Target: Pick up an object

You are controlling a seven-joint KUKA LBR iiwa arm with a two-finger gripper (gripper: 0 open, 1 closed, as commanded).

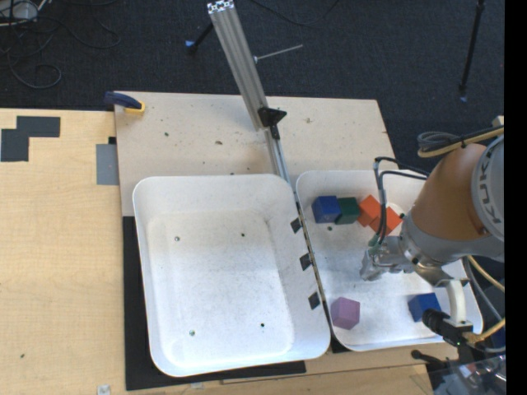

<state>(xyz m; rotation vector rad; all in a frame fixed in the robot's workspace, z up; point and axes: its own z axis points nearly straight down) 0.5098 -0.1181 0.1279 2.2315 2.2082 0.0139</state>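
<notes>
From my remote station I see the wide white left bin (165, 220). In the white right bin (356, 346) lie a purple block (345, 312), blue cube (326, 209), green block (347, 211), orange block (379, 213), the gripper (375, 267) beneath them, and a second blue block (425, 306).

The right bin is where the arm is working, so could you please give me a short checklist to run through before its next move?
1. Gripper is over the right bin: ok.
2. Something is held between its fingers: cannot tell; they are too small and blurred.
3. Targets within the bin: ok; a blue cube, green block and orange block cluster at the far end, a purple block and a second blue block lie near the front.
4. Purple block stands apart from the others: ok.
5. Far cluster has room for fingers: not ok; the blocks touch.
</notes>
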